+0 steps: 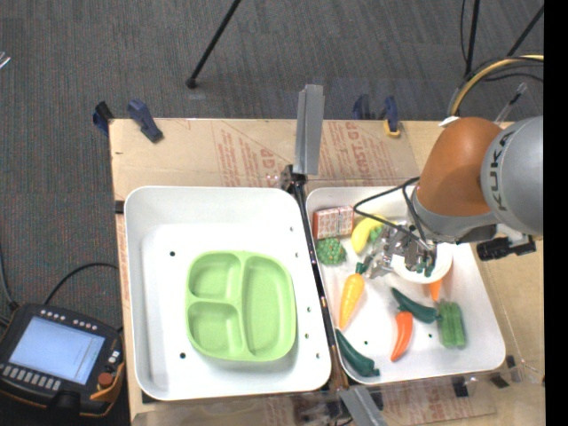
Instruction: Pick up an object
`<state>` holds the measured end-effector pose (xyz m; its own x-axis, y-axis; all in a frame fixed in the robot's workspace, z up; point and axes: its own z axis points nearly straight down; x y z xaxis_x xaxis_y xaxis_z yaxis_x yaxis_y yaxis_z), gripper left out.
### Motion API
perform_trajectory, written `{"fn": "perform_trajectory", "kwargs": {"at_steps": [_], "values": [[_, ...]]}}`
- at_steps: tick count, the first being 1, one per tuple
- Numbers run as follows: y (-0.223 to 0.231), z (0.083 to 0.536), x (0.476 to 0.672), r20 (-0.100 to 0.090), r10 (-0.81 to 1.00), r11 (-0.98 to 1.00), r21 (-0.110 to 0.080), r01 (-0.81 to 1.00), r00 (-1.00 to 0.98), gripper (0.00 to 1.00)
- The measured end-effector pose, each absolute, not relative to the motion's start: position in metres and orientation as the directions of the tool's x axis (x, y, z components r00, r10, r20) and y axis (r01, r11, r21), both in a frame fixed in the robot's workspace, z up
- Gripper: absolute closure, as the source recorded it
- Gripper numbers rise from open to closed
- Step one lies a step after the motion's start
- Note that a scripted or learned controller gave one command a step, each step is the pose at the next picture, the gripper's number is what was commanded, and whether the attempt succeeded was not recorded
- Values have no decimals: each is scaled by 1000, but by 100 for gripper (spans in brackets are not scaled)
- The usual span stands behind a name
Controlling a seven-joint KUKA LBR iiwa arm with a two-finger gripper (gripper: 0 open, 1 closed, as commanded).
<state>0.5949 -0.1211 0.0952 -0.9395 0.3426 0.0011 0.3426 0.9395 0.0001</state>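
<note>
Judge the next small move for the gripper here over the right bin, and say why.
Probably a short descent. The gripper hovers in the right bin with nothing visibly between its fingers, beside the yellow banana and above the orange carrot. I would lower it a little toward the banana, the nearest toy, before closing. Whether the fingers are open is unclear.

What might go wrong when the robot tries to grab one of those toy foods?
The end effector hangs low over a crowded corner of the right bin. The banana, the broccoli and the yellow-orange carrot lie close together, so it may bump or pinch two at once. The small, rounded toys might also slip away.
</note>
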Motion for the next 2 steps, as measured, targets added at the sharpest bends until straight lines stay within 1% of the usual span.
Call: {"fn": "perform_trajectory", "kwargs": {"at_steps": [1,2], "values": [[-120,95,595,2,341,940,0,341,-940,0],[-86,85,532,6,417,909,-2,417,-909,0]]}}
